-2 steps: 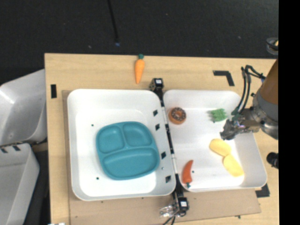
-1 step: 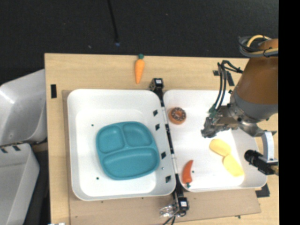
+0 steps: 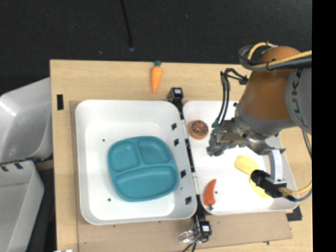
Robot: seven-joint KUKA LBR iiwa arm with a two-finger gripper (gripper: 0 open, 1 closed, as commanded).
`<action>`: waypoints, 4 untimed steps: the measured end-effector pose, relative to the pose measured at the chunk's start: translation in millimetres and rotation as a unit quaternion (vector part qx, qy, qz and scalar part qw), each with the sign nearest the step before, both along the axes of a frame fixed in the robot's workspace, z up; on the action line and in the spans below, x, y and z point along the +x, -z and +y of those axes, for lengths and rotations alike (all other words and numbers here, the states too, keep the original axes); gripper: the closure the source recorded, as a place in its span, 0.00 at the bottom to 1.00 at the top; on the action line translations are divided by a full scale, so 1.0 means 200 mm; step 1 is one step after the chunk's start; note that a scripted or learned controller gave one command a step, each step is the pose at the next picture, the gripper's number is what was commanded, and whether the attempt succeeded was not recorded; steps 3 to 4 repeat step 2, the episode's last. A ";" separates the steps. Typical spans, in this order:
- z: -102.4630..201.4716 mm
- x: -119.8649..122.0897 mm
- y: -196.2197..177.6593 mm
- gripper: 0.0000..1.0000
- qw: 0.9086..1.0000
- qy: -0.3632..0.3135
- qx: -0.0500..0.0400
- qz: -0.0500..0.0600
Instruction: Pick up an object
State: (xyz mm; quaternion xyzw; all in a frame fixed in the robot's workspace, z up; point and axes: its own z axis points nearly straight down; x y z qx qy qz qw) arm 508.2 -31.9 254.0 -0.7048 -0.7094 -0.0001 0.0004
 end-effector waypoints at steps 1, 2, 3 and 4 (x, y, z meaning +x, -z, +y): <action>0.26 -0.03 -0.03 1.00 1.000 -0.001 0.001 0.000; 0.47 -0.05 0.01 1.00 1.000 0.000 0.000 0.001; 0.47 -0.05 0.01 1.00 1.000 0.000 0.000 0.001; 0.47 -0.05 0.01 1.00 1.000 0.000 0.000 0.001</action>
